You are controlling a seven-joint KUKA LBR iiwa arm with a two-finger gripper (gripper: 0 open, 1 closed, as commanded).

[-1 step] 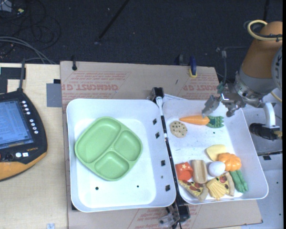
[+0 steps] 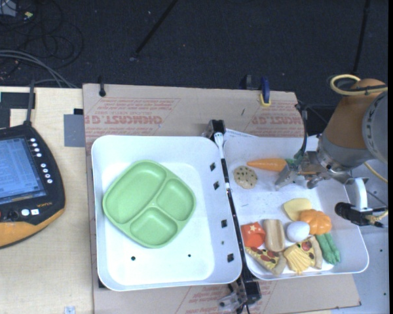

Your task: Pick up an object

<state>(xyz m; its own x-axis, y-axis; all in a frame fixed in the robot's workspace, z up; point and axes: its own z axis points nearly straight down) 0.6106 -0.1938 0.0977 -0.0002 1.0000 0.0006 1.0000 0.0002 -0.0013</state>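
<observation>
step: approach, nothing lifted yet | end effector [image 2: 300,173] hovering low in right bin [image 2: 360,257], grip state: cannot tell | carrot [image 2: 267,165] lying just beside it, toward the divider | next: centring over carrot, descending, closing

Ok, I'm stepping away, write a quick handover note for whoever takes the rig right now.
Gripper: low in the right bin, beside the carrot; nothing seen between its fingers.
Things: cookie left of it; the other toy foods, including the egg and pizza slice, piled at the bin's front. Green divided plate in the left bin.
Done: nothing lifted.
Left: grasp and lift one object.
</observation>
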